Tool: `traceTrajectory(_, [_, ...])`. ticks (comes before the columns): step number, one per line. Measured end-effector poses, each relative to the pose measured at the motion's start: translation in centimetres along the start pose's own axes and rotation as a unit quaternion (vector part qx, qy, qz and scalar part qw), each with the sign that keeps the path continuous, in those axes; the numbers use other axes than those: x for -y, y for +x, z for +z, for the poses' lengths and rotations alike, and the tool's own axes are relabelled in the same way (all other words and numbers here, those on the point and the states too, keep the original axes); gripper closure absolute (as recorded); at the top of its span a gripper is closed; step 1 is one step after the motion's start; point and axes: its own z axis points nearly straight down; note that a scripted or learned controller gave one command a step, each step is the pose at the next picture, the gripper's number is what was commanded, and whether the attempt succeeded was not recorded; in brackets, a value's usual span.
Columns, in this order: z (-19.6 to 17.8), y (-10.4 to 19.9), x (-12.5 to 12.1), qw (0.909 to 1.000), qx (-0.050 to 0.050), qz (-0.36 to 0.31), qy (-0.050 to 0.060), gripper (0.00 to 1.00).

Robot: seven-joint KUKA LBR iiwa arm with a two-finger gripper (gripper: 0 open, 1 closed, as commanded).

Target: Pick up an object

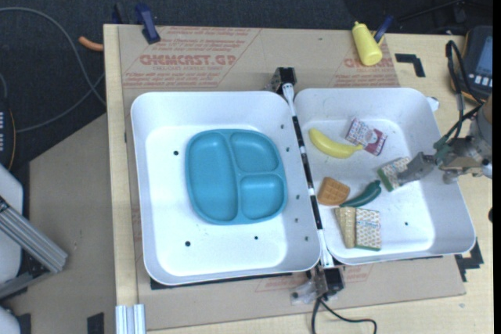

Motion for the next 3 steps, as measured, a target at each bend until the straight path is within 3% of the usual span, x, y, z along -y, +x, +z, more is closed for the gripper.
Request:
traceTrajectory(1, [11.5, 4.4, -3.4, 1.0, 0.001, -0.001, -0.004, 0.0])
traceTrajectory(2, [10.5, 4.3, -3.4, 1.0, 0.002, 0.0, -0.005, 1.0])
traceTrajectory(3, [1.8, 10.1, -8.8, 1.0, 0.0, -0.001, -0.002, 1.0])
